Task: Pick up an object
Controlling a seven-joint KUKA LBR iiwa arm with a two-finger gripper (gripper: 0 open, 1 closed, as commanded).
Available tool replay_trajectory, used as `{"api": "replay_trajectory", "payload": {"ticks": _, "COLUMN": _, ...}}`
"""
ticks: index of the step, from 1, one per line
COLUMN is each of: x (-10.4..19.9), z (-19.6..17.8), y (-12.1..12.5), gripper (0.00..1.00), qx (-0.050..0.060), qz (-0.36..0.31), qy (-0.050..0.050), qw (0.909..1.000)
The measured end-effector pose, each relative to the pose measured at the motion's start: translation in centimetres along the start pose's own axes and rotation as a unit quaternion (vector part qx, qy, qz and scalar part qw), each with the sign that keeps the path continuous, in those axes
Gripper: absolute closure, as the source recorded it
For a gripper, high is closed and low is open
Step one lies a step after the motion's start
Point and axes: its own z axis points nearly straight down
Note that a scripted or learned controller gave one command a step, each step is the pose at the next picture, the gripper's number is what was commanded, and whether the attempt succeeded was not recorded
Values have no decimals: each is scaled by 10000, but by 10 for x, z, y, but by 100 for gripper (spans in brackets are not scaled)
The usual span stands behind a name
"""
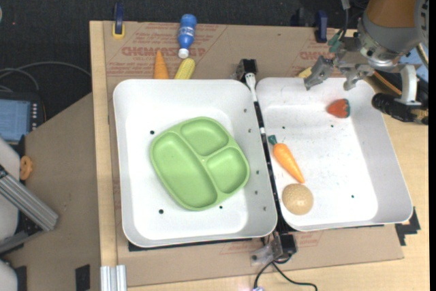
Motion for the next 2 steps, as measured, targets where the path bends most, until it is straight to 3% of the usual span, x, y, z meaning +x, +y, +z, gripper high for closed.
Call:
{"api": "replay_trajectory", "payload": {"ticks": 1, "x": -30, "z": 153, "y": -51, "gripper": 0, "qx": 41, "qz": 27, "qy": 6, "qw": 10000}}
{"api": "replay_trajectory", "payload": {"ticks": 2, "x": 42, "z": 7, "y": -77, "gripper": 0, "qx": -74, "qz": -36, "qy": 5, "qw": 10000}}
